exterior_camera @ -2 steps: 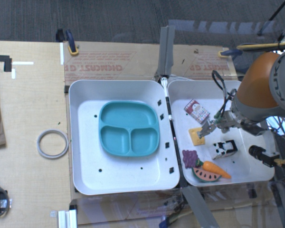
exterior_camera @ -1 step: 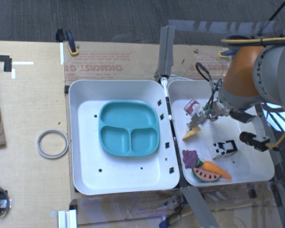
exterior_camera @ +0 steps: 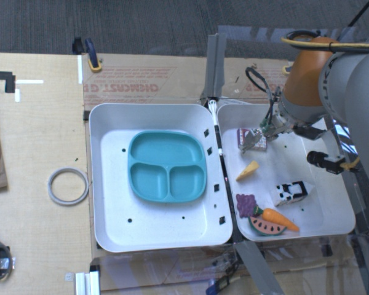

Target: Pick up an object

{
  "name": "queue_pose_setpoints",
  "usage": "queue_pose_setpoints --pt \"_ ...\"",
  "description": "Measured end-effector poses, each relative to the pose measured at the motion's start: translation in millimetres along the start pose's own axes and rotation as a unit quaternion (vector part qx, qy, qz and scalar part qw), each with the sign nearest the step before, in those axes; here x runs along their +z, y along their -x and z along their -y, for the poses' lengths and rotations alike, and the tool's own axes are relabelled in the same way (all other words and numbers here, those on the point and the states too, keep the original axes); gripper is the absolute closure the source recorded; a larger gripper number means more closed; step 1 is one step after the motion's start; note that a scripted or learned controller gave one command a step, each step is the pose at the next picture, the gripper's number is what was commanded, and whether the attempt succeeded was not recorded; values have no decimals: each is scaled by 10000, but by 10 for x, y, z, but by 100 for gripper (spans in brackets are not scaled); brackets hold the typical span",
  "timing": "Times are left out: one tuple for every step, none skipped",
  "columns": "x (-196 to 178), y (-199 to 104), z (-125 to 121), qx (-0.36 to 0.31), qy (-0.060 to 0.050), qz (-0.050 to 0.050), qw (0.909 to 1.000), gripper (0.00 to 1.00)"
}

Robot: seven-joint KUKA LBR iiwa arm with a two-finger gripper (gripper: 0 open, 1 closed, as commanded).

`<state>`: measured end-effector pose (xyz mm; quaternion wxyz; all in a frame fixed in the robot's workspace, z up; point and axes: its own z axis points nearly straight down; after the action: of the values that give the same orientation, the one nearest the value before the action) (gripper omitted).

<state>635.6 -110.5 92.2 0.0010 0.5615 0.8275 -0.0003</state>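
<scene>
1. Left bin (exterior_camera: 104,165) holds a teal tray (exterior_camera: 168,166).
2. Right bin (exterior_camera: 332,223) holds a packet (exterior_camera: 245,137), cheese (exterior_camera: 248,170), cow (exterior_camera: 291,192), grapes (exterior_camera: 246,204), carrot (exterior_camera: 280,218) and watermelon (exterior_camera: 264,227).
3. End effector (exterior_camera: 257,139) sits at the packet, near the bin's back-left corner; its grip cannot be told.
4. The bin's right half lies open.

1. The two bins (exterior_camera: 104,183) are seen as smooth white plastic with a slight sheen.
2. The teal tray (exterior_camera: 168,166) is seen as matt plastic.
3. The desk (exterior_camera: 37,140) is shown as pale, matt wood.
4. The arm (exterior_camera: 332,72) is finished in smooth grey and glossy orange.
</scene>
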Motion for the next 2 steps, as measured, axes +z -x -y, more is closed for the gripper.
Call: queue_pose_setpoints --pt "-100 7 -1 -20 -5 13 10000 100" --pt "-98 4 -2 -20 -7 13 10000 0"
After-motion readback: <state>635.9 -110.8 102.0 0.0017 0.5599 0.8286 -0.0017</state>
